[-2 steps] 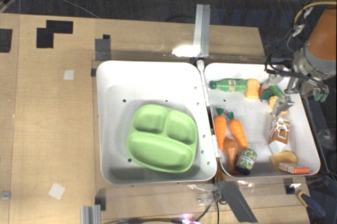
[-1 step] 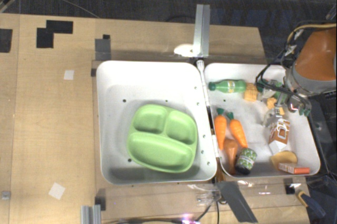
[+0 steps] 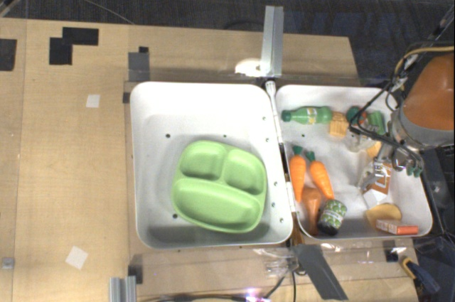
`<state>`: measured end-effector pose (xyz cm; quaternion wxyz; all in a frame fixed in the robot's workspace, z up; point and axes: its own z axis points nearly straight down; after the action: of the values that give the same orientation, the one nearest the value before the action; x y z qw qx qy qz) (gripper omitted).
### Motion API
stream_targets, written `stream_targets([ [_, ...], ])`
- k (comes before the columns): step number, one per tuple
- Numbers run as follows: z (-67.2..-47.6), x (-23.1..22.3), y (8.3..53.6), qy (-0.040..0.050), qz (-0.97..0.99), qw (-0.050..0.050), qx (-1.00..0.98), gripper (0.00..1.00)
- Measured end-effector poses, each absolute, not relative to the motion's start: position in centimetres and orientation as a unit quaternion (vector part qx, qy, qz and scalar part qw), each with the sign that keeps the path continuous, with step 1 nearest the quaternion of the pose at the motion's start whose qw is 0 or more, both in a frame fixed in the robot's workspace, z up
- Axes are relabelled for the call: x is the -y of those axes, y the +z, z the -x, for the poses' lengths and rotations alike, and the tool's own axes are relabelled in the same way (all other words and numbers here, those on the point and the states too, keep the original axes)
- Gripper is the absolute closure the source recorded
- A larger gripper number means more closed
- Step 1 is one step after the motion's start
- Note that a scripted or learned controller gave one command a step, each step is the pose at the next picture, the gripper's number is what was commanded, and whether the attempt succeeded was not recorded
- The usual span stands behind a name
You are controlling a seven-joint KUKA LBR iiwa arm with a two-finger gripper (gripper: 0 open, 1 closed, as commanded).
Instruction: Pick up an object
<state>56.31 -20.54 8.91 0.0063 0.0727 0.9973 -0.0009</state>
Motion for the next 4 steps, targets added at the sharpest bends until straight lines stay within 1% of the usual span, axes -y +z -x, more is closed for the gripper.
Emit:
stream_targets([
  [1,-56.9,20.5,10.5,-0.0033,-0.069,0.016,-0.997,1.0],
  [2,-56.9,20.4,10.4,-0.0031,-0.069,0.015,-0.998,0.0],
  [3,-55.5,19.3,9.0,-0.0017,-0.075,0.008,-0.997,0.0],
  [4,-52.2,18.8,9.0,-0.0017,-0.055,0.009,-0.998,0.0],
])
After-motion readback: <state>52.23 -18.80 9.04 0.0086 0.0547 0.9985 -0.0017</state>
